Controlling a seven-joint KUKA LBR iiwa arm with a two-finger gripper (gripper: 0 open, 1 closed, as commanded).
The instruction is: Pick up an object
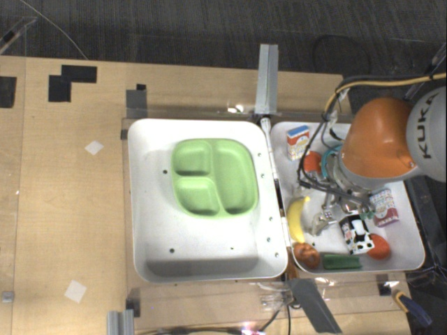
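Observation:
The right bin (416,248) holds several small items. A yellow banana (298,217) lies at its left side, with a reddish apple (306,255) and a dark green cucumber (341,261) along the front wall. A red-orange tomato (379,247) sits at the front right, and a pink-and-white packet (385,206) lies right of the arm. A small milk carton (297,139) and an orange-red fruit (311,162) are at the back left. My gripper (340,227) hangs low over the middle of this bin, open, with nothing between its fingers, just right of the banana.
The left bin (150,187) holds a light green divided plate (213,176). The arm's orange band (376,139) and cables cover the back right of the right bin. A metal post (267,79) stands behind the divide between the bins.

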